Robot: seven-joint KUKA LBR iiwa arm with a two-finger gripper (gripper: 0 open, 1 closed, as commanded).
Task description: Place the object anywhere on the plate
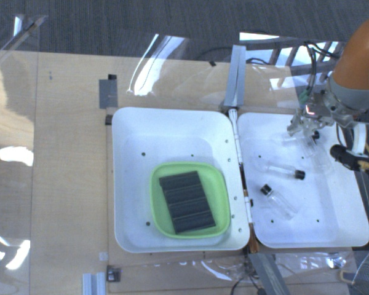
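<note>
Looking down at a wooden bench (55, 165) with two shallow white bins side by side. In the left bin (120, 165), toward the near side: a lime green plate (157, 189), squarish with rounded corners. Flat on that plate, pretty much dead centre and turned a little off square: a dark grey ribbed block (186, 201), fully inside the rim, so basically sitting where it belongs.

Over in the right bin (332, 226): two clear vials with black caps, both lying on their sides. One vial (283, 171) around the middle of the bin, cap pointing right. The other vial (281, 204) just below it, cap toward the upper left, close to the first but not touching.

Coming in from the right: the grey arm with its orange band (357, 51), and the gripper (304, 126) over the far right part of the right bin, well away from the plate and block. Can't tell whether open or closed from here, too small and glary. Nothing visibly held in it.

Between the bins at the far side: a grey upright post (237, 78).
</note>
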